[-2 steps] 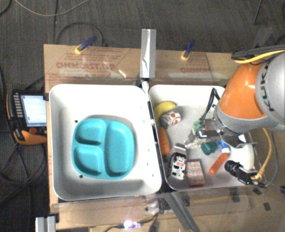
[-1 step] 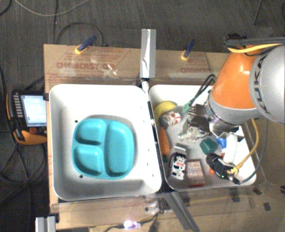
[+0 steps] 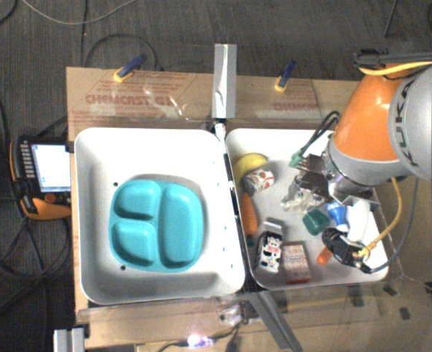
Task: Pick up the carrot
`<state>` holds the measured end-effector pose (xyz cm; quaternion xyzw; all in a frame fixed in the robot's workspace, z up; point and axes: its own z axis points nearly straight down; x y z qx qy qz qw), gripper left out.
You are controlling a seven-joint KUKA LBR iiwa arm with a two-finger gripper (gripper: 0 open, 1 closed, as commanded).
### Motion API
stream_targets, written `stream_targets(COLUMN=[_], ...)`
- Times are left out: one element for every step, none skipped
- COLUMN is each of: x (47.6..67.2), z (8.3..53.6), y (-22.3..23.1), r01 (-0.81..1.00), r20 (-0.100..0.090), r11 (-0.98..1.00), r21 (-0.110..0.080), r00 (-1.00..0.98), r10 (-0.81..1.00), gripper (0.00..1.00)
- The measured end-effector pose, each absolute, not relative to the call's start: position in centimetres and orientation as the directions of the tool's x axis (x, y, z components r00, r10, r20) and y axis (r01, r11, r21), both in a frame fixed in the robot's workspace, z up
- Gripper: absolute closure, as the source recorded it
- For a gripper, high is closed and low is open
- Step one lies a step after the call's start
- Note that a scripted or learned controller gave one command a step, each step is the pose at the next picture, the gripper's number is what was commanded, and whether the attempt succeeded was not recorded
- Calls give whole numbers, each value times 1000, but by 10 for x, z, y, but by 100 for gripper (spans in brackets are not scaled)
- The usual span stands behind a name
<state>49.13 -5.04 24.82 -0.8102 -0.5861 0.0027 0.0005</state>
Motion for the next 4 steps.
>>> stream_targets(x=[483, 508, 483, 484], z=[210, 164, 215, 229], y=[-44, -104, -88, -42], r01=[585, 656, 513, 201], r20=[-6, -7, -7, -6], r11=[-811, -755, -858, -980], r21=[-1, -3, -1, 3], r00=[811, 755, 858, 979], r10=[585, 656, 513, 201], gripper=[100, 100, 100, 100])
